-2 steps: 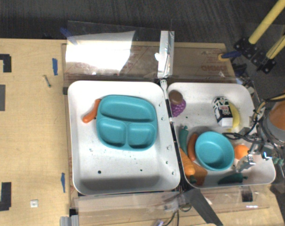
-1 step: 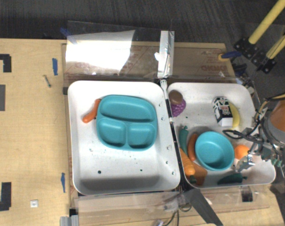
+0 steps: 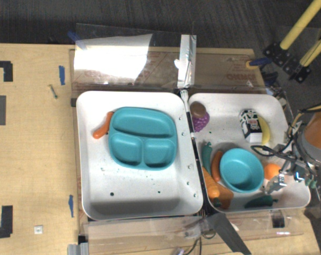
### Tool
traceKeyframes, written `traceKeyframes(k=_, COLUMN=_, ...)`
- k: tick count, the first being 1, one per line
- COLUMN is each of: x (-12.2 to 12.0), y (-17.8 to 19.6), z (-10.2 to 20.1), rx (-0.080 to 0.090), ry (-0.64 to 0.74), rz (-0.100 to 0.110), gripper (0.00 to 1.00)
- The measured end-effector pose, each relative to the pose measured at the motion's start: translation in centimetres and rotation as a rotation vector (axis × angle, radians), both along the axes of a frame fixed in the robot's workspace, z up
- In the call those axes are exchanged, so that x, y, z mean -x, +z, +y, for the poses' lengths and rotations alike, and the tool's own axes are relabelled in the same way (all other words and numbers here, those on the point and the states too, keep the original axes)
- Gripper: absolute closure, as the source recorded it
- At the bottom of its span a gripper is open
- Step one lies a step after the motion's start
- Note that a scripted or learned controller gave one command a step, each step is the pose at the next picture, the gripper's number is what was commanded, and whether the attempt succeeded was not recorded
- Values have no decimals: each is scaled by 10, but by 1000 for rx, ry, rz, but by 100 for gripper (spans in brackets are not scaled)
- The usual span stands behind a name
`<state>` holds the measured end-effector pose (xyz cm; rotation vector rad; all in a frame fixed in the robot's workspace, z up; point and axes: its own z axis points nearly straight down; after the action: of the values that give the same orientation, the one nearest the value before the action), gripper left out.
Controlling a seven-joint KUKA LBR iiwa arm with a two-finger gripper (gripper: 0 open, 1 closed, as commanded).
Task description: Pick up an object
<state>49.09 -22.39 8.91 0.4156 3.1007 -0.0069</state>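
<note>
1. Two white bins sit side by side on the surface: the left bin (image 3: 91, 158) holds a teal divided plate (image 3: 142, 137) and an orange carrot (image 3: 102, 128).
2. The right bin (image 3: 224, 104) holds a teal bowl (image 3: 241, 169), a purple object (image 3: 199, 117) and a banana (image 3: 265, 132).
3. The gripper (image 3: 281, 182) is low at the right bin's right edge, beside the bowl; whether it is wide or narrow cannot be told.

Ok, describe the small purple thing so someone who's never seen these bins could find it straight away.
Take the right-hand shallow white bin and go to its far left corner, beside the divider between the two bins. There lies the small purple object with a brown rounded top. It is the only purple thing, apart from the teal round bowl nearer the front.
</note>
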Motion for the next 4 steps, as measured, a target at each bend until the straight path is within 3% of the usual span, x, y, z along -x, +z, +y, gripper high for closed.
traceKeyframes(k=1, x=-1, y=0, z=-1, rx=-3, ry=-43, rz=3, gripper=0)
traceKeyframes(k=2, x=5, y=1, z=5, rx=0, ry=-84, rz=-9, gripper=0)
traceKeyframes(k=4, x=6, y=0, z=7, rx=-4, ry=-177, rz=-4, gripper=0)
